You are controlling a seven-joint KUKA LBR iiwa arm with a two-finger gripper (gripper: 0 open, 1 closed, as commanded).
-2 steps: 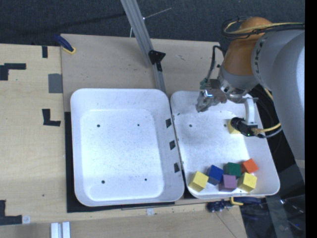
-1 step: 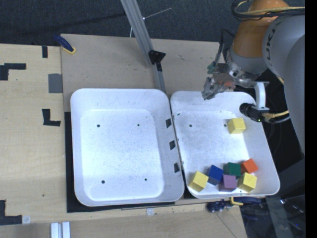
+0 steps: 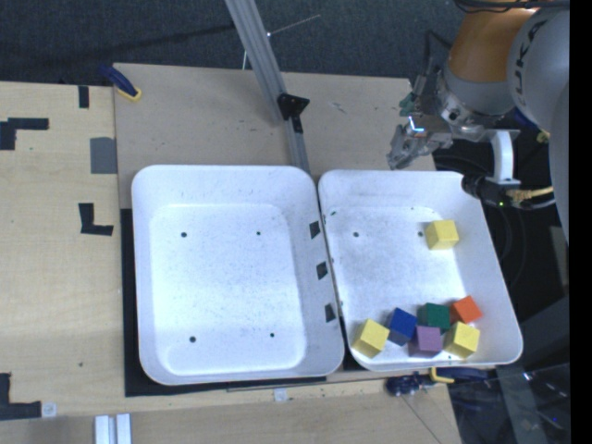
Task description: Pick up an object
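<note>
While the table [image 3: 203, 118] spreads its tan surface across most of the view, the grey arm [image 3: 546, 54] leans in from the upper right, its orange band [image 3: 486, 35] sitting above the wrist. The wrist angles down and to the left, so the tool [image 3: 405, 151] hangs just past the far rim of the right bin, over the table rather than over the bin's floor. How far the tool is spread cannot be told, since it shows as a dark, blurred shape; nothing can be seen in its hold.

Two shallow white bins lie side by side on a dark mat. The left bin [image 3: 148, 248] has a bare speckled floor. The right bin [image 3: 388, 188] carries all the blocks. One yellow block [image 3: 441, 234] lies alone near the bin's right wall, toward the far end, well apart from the others and nearest the tool. Along the near wall sits a tight cluster: a second yellow block [image 3: 372, 337] at the left, a blue block [image 3: 402, 325] just beside it, a green block [image 3: 434, 316] and a purple block [image 3: 428, 339] touching each other, an orange block [image 3: 466, 309] at the right, and a third yellow block [image 3: 463, 339] in front of it.

A slanted metal rail [image 3: 264, 54] crosses the table above the seam between the bins.
</note>
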